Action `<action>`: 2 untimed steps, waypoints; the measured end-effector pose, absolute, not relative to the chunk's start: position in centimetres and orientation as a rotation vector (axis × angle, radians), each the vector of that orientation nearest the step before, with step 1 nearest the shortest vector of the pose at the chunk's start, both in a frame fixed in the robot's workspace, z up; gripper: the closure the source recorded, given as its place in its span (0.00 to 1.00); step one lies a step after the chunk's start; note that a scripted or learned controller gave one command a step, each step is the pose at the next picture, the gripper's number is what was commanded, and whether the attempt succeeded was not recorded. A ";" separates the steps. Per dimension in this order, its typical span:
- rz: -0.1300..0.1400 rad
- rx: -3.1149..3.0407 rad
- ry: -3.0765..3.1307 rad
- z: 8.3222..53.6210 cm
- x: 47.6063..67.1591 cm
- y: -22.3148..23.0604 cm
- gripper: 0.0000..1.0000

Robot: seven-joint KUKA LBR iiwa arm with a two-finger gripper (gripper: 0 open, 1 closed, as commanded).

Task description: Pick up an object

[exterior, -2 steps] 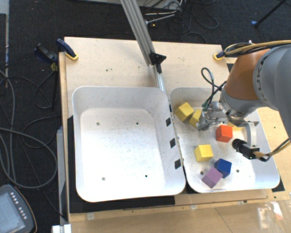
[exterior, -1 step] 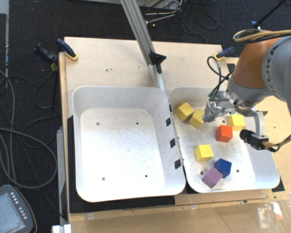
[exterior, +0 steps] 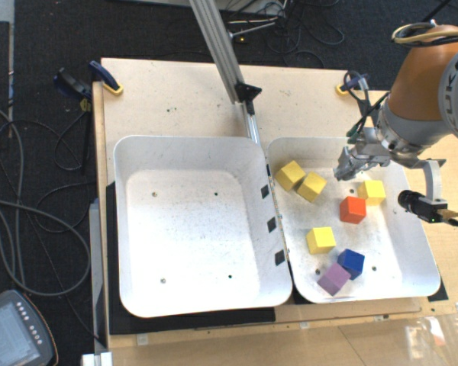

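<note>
The blocks all sit in the right bin (exterior: 412, 277), and any one of them could be the thing to pick up. The orange block (exterior: 353, 209) lies near the middle of that bin, with a small yellow block (exterior: 372, 191) just beside it at about 1 o'clock. Two more yellow blocks (exterior: 290, 175) (exterior: 312, 187) touch each other at 10 o'clock from the orange one. Another yellow block (exterior: 320, 239) lies at 7 o'clock, and a blue block (exterior: 352, 261) and a purple block (exterior: 334, 278) sit close together at 6 o'clock. The gripper (exterior: 349, 166) hangs low over the bin at 12 o'clock from the orange block (the arm comes in from the 3 o'clock side). No block can be seen between its fingers, and I cannot tell if they are spread or pressed together. It looks like it is getting ready to go down, maybe for the orange block or the small yellow one, since those are closest. The left bin (exterior: 137, 204) lies at 9 o'clock, likely a place to drop things later.
</note>
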State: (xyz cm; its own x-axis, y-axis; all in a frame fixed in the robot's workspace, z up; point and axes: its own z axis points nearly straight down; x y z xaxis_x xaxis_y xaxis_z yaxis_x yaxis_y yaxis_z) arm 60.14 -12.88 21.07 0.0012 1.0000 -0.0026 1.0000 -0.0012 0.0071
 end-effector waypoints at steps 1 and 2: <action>0.005 2.215 2.219 25.4 60.3 -13.0 1.00; 0.001 2.213 2.231 25.8 59.7 -7.5 1.00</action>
State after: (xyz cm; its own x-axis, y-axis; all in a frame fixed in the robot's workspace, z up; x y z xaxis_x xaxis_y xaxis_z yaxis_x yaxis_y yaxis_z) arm 59.73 -7.53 25.79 -0.0082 1.0000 0.0015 1.0000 0.0082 -0.0003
